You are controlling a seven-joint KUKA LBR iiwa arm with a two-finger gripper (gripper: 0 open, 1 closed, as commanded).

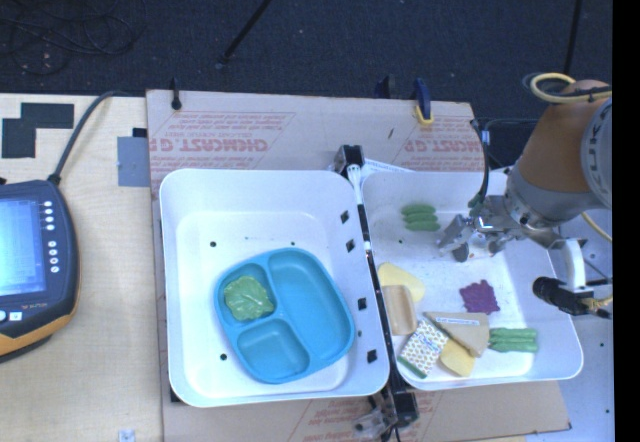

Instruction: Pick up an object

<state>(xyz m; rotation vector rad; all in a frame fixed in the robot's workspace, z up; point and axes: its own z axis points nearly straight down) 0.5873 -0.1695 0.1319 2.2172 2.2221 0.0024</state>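
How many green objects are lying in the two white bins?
3. A lumpy green piece sits in the blue divided tray in the left bin; a ribbed green item lies at the right bin's far side; another lies near its front right corner.

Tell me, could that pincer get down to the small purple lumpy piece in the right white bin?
Probably yes: the pincer hangs near the small purple lumpy piece, which lies apart with nothing on top.

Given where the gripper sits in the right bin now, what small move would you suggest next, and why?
Probably a short shift toward the green piece, then down. The gripper hovers over bare floor of the right bin, nothing visible between its fingers, and that piece lies closest, apart from the others.
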